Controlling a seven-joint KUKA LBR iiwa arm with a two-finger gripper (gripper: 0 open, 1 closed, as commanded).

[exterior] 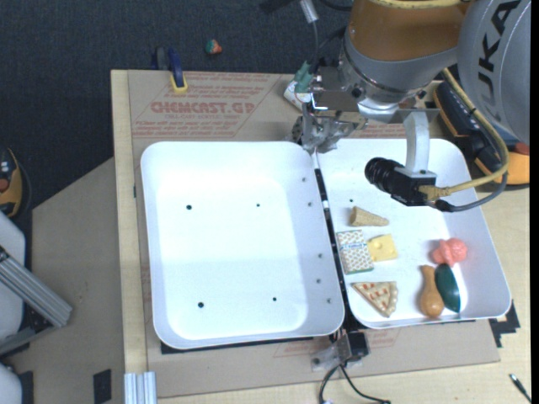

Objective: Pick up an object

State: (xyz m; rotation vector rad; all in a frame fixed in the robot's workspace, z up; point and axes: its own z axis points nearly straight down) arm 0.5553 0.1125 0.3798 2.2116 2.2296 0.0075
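My gripper (316,138) hangs over the far end of the divider between the two bins, at the back edge of the right bin (493,263). Its fingers look close together with nothing seen between them. In the right bin lie a tan wedge (368,218), a green-edged sandwich square (354,251), a yellow cheese block (383,248), a pizza slice (376,296), a pink lump (449,251), a brown drumstick (430,291) and a dark green piece (449,290). All lie in front of the gripper, apart from it.
The left bin (168,175) holds no objects. A black cylinder (396,181) on a bracket with a cable hangs over the right bin's back half. The large arm body covers the top right. A cardboard sheet (210,103) lies under the bins.
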